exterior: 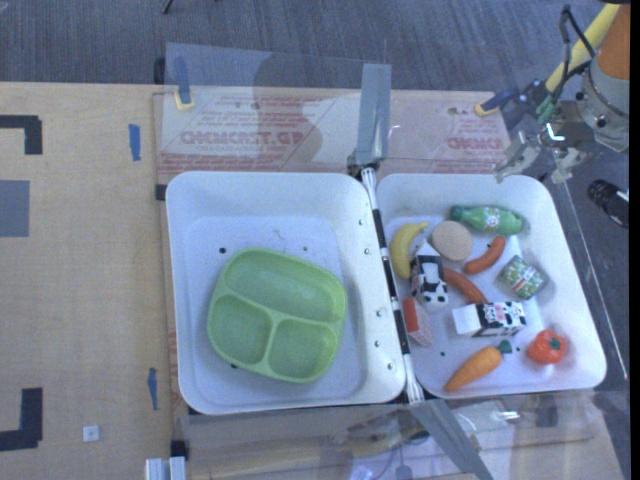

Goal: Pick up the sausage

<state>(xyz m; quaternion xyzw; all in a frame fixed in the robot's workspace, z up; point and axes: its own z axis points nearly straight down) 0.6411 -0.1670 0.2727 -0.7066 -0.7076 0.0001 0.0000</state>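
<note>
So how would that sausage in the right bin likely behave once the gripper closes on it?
The sausage looks like a smooth, rounded toy, so it may slip or roll. It probably stays stiff and light. It lies close to the round bun, which a push might nudge.

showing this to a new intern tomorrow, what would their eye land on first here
Most likely the bright green divided plate, alone in the left bin. Next comes the colourful jumble of toy food in the right bin: a banana, a carrot, a tomato, a green bottle and the sausage just below that bottle. The gripper hangs over the right bin's far edge at upper right.
</note>
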